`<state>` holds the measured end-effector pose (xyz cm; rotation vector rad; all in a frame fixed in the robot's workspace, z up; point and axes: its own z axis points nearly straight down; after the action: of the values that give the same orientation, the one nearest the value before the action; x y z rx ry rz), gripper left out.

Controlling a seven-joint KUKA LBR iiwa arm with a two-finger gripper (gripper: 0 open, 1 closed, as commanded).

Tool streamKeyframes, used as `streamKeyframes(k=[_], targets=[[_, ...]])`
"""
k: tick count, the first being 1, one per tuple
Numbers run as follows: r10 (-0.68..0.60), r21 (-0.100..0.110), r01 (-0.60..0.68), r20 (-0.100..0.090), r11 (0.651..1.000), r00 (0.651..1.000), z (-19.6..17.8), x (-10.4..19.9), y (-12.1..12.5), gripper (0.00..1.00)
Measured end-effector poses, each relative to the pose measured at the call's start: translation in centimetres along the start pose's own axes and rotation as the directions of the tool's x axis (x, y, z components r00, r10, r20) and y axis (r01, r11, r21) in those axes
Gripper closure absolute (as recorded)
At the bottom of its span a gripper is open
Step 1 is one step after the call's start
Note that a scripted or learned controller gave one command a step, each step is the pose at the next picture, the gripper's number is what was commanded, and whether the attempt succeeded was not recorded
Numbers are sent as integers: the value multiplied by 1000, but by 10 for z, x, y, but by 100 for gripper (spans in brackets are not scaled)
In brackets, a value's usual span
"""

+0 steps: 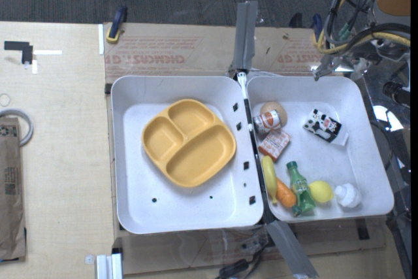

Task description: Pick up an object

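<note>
A: Where's the bottle (299,189)?
B: In the right bin (366,134), near edge. It's green and glossy, lying flat, long axis running near to far, cap end pointing far.
A: Around it?
B: A carrot (285,193) and banana (268,174) on its left, a round lemon (321,191) on its right. A yellow divided plate (189,142) lies in the left bin (130,160).
A: The tool?
B: The arm (372,29) is at far right; I can't tell its grip state.

Bright, even overhead light; soft shadows, slightly grainy, mild glare.
</note>
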<state>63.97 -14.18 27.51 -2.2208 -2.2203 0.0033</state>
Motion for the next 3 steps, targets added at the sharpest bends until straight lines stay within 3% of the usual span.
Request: streamKeyframes(k=[1,2,3], targets=[[-212,-2,212,1,977,977,111,-36,-28,0],[-333,-2,333,2,943,943,184,-56,-30,0],[-331,-6,331,5,944,944,173,-57,-29,100]])
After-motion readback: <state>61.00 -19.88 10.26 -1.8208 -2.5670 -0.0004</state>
